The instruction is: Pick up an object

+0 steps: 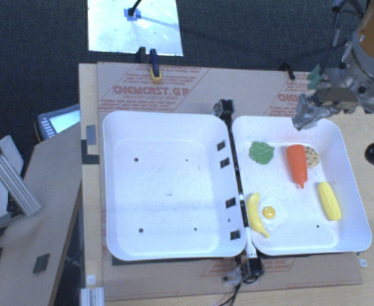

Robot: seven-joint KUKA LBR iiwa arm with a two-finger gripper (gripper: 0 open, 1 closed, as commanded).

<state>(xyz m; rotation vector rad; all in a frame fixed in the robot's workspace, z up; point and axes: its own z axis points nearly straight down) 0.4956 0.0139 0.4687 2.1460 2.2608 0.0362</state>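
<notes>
The right bin (350, 196) holds several toy foods: a green leafy piece (261, 152), an orange carrot (296, 164) lying over a speckled cookie (311, 157), a yellow corn cob (329, 201), a banana (256, 214) and a fried egg (270, 213). My gripper (306, 118) hangs above the bin's far edge, up and to the right of the carrot, with nothing seen between its fingers.
The left bin (117, 190) lies beside the right one, with black clips (225, 163) along the shared wall. A yellow-and-black clamp (154, 65) sits at the bench's far edge. A metal plate (134, 18) lies on the floor behind.
</notes>
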